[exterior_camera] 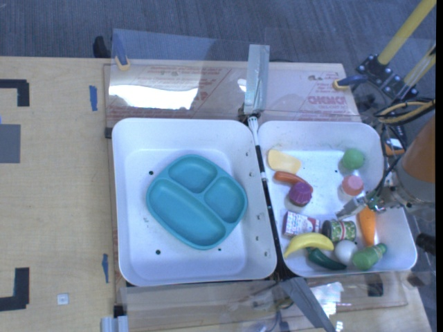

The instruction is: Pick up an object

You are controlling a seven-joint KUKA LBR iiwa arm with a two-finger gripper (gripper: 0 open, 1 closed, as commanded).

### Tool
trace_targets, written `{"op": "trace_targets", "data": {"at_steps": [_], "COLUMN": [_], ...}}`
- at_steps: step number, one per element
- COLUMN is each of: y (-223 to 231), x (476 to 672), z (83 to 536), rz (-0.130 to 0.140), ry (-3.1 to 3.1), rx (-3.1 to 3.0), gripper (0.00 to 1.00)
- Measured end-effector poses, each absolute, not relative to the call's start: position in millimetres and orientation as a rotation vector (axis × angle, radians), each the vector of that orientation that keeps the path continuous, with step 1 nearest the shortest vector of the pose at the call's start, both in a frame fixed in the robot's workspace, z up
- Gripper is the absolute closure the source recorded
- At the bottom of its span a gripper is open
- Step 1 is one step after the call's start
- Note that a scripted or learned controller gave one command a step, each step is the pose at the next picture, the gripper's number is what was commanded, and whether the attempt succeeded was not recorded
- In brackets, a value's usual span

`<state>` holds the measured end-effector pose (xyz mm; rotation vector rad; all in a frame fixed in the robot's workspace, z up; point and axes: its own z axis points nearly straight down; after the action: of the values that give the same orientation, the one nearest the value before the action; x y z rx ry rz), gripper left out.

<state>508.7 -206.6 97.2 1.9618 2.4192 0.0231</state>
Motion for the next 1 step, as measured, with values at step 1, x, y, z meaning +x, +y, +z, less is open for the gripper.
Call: {"op": "trace_targets", "data": {"at_steps": [1], "y": [-206.4], "x": [502.6], "z": [98.4], "rz": [0.01], "ry": [2.426], "rx": [1.977], "gripper": [1.0]}}
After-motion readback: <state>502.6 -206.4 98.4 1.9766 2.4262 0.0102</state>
